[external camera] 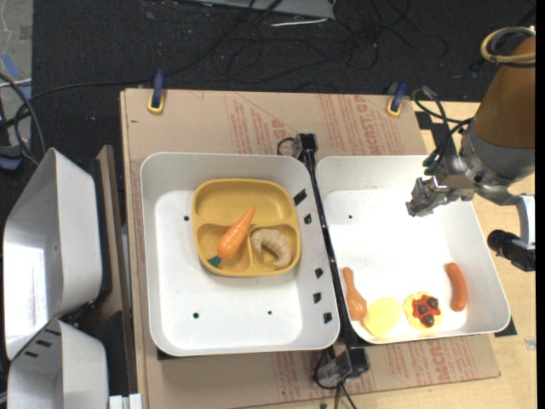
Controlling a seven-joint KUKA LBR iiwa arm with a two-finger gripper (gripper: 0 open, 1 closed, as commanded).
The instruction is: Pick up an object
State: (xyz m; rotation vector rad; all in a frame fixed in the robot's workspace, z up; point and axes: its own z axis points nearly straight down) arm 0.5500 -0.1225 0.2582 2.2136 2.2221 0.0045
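Nearest the camera, at the lower left, part of a tilted grey-white box (43, 254) is seen, off the side of the counter (255, 122).

Moving right, the left white bin (170, 313) is found. A yellow plate (209, 198) with three parts is laid in it. An orange carrot (236, 233) is laid slanting across the plate's inner wall, and a pale shrimp (272, 247) is curled in the lower right part. They seem to be kept there like a toy meal.

Next, the right white bin (375, 228) is reached. Along its near edge some small toy foods are spread out: a drumstick-like orange piece (352, 295), a flat yellow round (382, 313), a small pizza-like piece (423, 309) just beside it, and a red sausage (457, 286) a little apart. These are the things that could be picked, and none is lifted yet.

Furthest right, the pincer (423, 197) is held over the far part of this bin, well apart from the toys. Nothing is seen in it. How wide it is opened cannot be told. A move toward the near edge is probably needed.
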